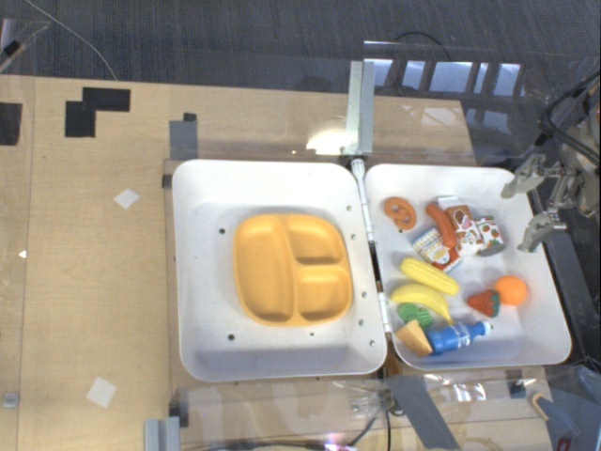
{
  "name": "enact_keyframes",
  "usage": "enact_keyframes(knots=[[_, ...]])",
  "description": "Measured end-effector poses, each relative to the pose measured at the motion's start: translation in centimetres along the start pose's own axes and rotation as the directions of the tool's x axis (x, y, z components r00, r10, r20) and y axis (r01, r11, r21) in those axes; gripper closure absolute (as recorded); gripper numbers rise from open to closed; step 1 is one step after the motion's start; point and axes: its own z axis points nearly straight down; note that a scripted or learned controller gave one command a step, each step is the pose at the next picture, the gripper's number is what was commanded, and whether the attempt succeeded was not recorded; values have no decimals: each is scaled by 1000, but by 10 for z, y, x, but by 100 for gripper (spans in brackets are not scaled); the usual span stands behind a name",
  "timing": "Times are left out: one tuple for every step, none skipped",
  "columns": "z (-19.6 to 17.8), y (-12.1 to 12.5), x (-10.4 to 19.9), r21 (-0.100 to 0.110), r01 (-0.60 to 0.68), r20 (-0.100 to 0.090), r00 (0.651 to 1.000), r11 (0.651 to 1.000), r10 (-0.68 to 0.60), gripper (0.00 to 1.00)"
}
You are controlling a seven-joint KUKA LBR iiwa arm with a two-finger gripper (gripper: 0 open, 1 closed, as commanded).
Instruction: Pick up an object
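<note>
Fingers (pixel 537 235) spread apart with nothing between them, the gripper (pixel 531 205) hangs at the right bin's (pixel 560 346) upper-right edge, right of the carton (pixel 471 234).

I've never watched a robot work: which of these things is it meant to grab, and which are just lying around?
For the job:
gripper
pretzel
sausage
two bananas
orange
strawberry
blue bottle

Just there:
yellow divided tray
left bin
</note>
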Motion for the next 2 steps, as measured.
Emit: enact_keyframes(knots=[[132, -5, -28, 0, -281, 5, 960, 960, 281, 0], [172, -5, -75, 1, -692, 0, 722, 722, 692, 0]])
